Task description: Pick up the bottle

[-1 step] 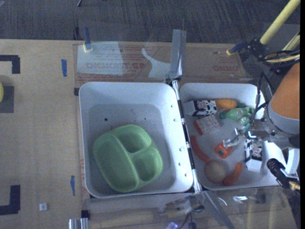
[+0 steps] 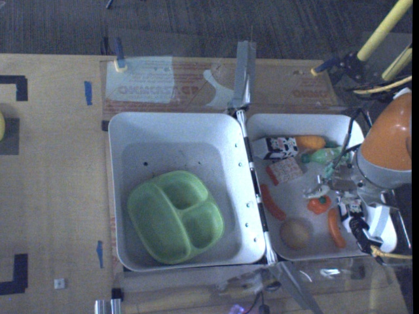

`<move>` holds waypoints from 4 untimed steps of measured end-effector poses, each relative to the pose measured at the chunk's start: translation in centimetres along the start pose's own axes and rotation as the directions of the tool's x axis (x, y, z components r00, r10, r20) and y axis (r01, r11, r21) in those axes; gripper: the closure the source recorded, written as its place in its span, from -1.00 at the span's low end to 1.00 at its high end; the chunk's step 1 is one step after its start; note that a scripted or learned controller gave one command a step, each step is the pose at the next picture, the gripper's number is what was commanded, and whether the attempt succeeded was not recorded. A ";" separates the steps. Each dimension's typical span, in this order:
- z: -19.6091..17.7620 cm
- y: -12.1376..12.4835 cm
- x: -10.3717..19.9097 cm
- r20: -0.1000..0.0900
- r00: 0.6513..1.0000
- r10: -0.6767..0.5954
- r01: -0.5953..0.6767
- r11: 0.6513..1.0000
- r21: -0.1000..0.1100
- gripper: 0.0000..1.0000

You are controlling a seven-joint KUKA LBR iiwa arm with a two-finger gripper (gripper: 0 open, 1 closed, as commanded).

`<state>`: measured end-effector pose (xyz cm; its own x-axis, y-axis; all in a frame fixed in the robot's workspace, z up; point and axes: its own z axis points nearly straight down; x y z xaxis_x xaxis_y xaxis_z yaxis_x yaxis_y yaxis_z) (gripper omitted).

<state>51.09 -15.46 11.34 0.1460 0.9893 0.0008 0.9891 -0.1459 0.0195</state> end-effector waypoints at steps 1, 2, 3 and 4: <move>-0.8 -0.1 -0.1 0.001 1.000 0.003 -0.003 1.000 0.002 1.00; 1.4 -2.7 3.2 0.010 1.000 -0.024 0.024 1.000 -0.018 1.00; 1.5 -1.4 -3.5 -0.012 0.966 -0.258 0.258 0.966 -0.010 1.00; 1.5 -1.0 -4.8 -0.029 0.864 -0.503 0.503 0.864 -0.011 1.00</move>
<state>49.39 -20.10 9.79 -0.3721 0.9280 0.0199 0.9280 0.3715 0.0288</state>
